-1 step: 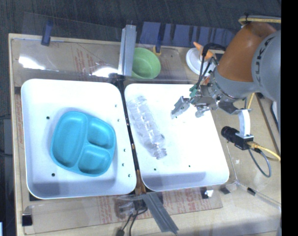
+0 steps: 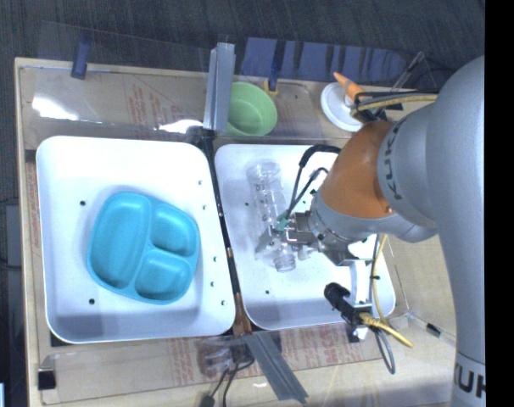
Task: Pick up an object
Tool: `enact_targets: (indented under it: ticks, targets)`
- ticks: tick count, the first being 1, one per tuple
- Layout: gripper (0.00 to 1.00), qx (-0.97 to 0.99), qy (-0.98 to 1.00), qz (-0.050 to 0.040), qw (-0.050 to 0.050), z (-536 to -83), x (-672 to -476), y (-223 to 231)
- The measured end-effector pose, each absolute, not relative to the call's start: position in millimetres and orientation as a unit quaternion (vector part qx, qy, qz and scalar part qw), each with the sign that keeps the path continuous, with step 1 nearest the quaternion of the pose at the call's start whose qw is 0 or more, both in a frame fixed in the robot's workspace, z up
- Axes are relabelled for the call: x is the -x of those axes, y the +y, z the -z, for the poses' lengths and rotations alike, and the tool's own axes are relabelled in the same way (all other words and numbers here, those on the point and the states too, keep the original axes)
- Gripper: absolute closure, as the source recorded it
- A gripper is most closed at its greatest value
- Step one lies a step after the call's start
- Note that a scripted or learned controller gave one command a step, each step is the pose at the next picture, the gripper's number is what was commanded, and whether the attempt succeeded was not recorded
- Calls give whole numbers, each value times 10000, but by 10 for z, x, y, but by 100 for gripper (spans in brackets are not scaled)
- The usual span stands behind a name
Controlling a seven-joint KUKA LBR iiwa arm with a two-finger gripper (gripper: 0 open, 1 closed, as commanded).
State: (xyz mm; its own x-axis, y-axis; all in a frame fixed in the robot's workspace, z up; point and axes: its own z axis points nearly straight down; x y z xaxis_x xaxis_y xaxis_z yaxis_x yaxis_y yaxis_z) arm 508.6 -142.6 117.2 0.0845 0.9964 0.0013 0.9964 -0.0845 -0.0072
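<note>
A clear plastic bottle [image 2: 268, 197] lies lengthwise in the right bin [image 2: 240, 295], running from the bin's upper middle down towards its centre. My gripper [image 2: 280, 241] is low over the bottle's lower end, reaching in from the right under the orange wrist band. The clear plastic and the gripper's metal parts overlap there, so whether the bottle is gripped is not visible. A blue divided tray [image 2: 144, 246] rests in the middle of the left bin [image 2: 62, 168].
A green bowl [image 2: 251, 109] sits behind the bins on the bench, and a white round object with an orange piece [image 2: 340, 103] to its right. The grey arm covers the right bin's right side. Black and yellow cables [image 2: 367, 312] hang near the bin's lower right corner.
</note>
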Motion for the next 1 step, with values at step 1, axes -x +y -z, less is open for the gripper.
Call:
enact_targets:
  ticks: [1]
  targets:
    - [0, 7217, -6922, -3, 12, -914, -5480, -1627]
